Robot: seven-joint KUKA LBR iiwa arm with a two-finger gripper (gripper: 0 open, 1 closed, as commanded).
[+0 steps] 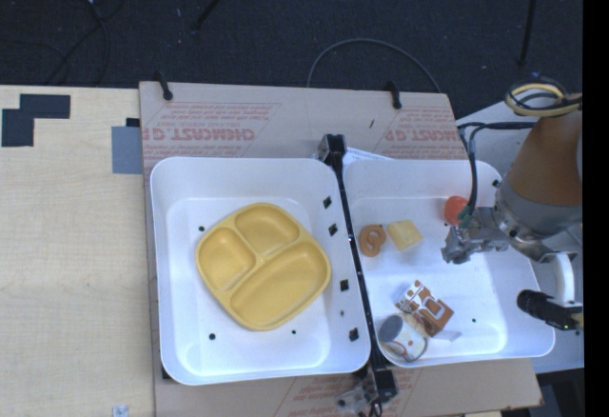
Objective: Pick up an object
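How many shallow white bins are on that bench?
2. The left white bin holds a yellow divided plastic plate; the right white bin, beside it, holds small items.

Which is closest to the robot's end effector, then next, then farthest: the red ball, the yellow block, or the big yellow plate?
From the end effector:
1. Red ball, just above it in the right bin.
2. Yellow block, to its left, mid-bin.
3. Yellow plate, far off in the left bin.
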